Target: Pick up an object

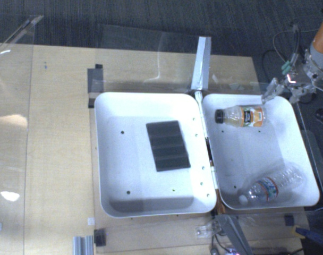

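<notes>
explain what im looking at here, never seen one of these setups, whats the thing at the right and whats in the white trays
One camera looks down at a slant on a wooden bench. At the right edge is a robot arm, grey with an orange band; its tool hangs above the far rim of the right bin, with nothing visibly held.

The left bin contains a flat dark ridged pad. The right bin contains a small bottle of amber liquid with a black cap, lying on its side near the tool, and a clear plastic bottle lying in the near corner.

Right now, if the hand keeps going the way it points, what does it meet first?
Probably the juice bottle lying in the right bin; the hand angles down-left toward its base. Depth is unclear from this view.
</notes>
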### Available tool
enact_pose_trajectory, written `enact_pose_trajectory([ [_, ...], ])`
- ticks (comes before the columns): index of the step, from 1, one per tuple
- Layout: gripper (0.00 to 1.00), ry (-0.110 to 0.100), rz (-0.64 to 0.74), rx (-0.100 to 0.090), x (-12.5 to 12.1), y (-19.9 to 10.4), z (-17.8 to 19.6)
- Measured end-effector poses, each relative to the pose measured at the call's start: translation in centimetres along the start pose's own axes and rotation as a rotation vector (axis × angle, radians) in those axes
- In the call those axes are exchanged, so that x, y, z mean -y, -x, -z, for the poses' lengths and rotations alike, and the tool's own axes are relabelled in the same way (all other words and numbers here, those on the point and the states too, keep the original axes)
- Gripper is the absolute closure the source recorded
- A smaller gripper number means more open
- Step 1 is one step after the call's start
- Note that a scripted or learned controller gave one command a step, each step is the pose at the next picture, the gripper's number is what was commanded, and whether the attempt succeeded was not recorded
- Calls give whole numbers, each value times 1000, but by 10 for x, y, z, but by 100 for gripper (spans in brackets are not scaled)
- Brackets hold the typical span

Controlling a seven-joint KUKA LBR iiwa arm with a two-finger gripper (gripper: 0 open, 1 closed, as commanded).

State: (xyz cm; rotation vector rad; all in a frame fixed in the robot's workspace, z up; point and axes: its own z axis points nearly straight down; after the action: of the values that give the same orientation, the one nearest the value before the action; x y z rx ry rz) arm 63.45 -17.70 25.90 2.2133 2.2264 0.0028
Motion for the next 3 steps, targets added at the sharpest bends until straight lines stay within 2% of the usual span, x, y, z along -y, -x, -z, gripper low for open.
enact_pose_trajectory([
  [1,0,-11,114,-1,1,-1,-146],
  [2,0,-11,755,-5,-25,30,-165],
  [3,0,-16,657,7,-23,-5,-168],
])
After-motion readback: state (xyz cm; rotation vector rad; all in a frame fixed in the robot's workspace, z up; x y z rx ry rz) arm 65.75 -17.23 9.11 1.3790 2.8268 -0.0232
